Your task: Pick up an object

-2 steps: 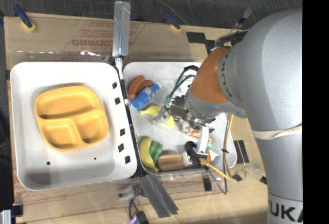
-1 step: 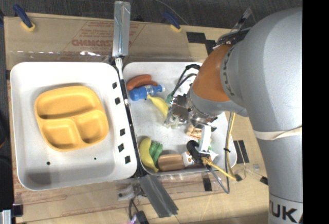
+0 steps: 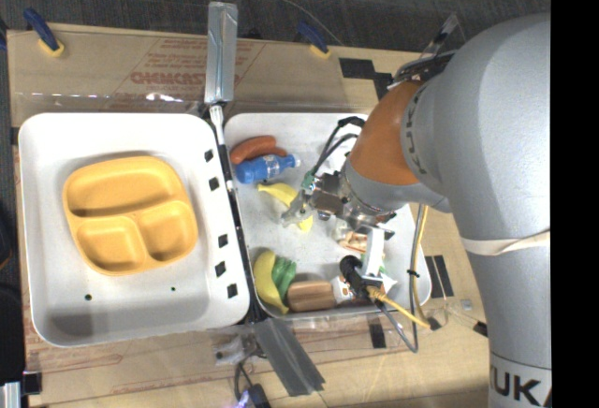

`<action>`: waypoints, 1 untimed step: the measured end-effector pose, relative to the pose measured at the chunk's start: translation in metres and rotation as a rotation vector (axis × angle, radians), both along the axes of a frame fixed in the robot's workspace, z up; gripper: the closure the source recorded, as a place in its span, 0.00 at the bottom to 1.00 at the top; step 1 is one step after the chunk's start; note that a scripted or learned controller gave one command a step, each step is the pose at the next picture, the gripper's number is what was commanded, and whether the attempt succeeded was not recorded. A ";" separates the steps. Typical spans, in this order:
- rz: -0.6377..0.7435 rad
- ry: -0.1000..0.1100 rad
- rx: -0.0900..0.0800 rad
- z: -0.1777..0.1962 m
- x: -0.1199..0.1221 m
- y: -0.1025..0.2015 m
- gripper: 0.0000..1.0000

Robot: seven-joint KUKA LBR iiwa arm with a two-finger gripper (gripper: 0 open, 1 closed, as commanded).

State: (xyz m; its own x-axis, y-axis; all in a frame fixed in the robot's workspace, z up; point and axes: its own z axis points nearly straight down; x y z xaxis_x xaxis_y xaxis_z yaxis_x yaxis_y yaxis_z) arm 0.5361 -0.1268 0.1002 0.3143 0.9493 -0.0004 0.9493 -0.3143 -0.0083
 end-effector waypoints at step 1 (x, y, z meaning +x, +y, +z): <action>0.056 -0.012 -0.001 0.096 0.033 0.025 0.00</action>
